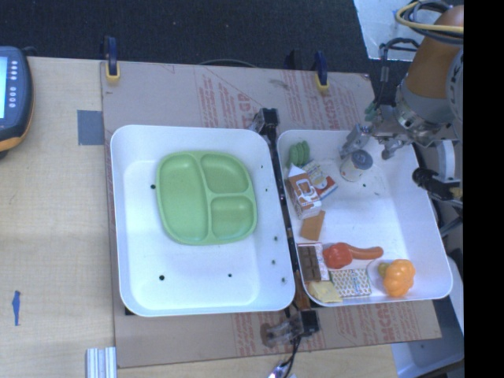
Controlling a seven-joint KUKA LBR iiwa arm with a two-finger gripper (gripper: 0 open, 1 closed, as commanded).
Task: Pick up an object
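The right bin [409, 211] holds several toy foods. A green piece [298, 153] lies at its far left corner, with an orange and white box [309, 189] and a brown wedge [313, 226] below it. Along the near side are a red pepper with an orange stem [350, 253], an orange pumpkin-like toy [398, 277], a brown bar [310, 262], a yellow slice [323, 291] and a checked cracker [350, 283]. My gripper [359, 154] hangs low over the far part of this bin, right of the box and apart from it.
The left bin [134, 290] carries a green divided plate [207, 197]. A black clip [269, 120] sits where the bins meet at the far side. A handheld pendant [12, 93] lies at the bench's left edge. The grey arm [429, 77] enters from the upper right.
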